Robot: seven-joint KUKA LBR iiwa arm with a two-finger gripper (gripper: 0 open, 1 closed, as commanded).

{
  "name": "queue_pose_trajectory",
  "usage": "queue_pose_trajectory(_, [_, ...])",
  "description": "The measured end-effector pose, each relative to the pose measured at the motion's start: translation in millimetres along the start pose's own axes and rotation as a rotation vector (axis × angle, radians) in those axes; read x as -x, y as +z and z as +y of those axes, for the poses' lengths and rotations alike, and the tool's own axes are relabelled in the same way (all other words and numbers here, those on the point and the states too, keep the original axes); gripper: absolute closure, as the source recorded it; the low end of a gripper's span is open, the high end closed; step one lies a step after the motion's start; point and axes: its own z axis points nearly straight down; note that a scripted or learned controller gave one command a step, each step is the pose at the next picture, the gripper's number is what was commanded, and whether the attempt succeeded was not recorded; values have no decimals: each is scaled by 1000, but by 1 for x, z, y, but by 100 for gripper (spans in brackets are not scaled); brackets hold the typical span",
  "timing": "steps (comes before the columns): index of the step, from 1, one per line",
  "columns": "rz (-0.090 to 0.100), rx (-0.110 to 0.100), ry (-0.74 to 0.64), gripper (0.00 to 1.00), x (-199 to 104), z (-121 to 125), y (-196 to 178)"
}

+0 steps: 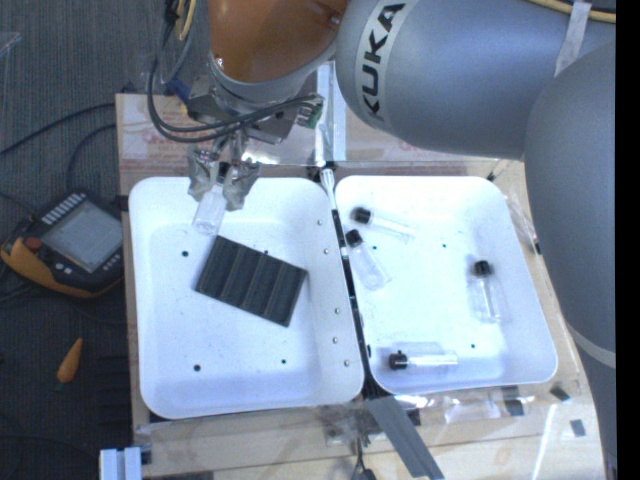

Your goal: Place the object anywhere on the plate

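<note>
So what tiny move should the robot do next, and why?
Probably carry the clear vial a little down and to the right, until it is above the dark ridged plate. The tool seems to hold the vial between its fingers, over the bare floor of the left bin, just past the plate's upper-left corner.

Fixed overhead camera, slanted down on both bins [150, 268]

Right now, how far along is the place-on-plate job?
Done: a clear vial has left the right bin, where four capped vials remain, and sits between the fingers of the gripper. In hand: it hangs over the left bin, just above the dark ribbed plate. Left: move over the plate and release.
</note>
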Motion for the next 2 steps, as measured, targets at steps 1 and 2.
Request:
queue_pose_trajectory(1, [-2, -3, -326, 100, 3, -14, -108])
queue_pose_trajectory(2, [1, 4, -491, 100, 11, -10, -5])
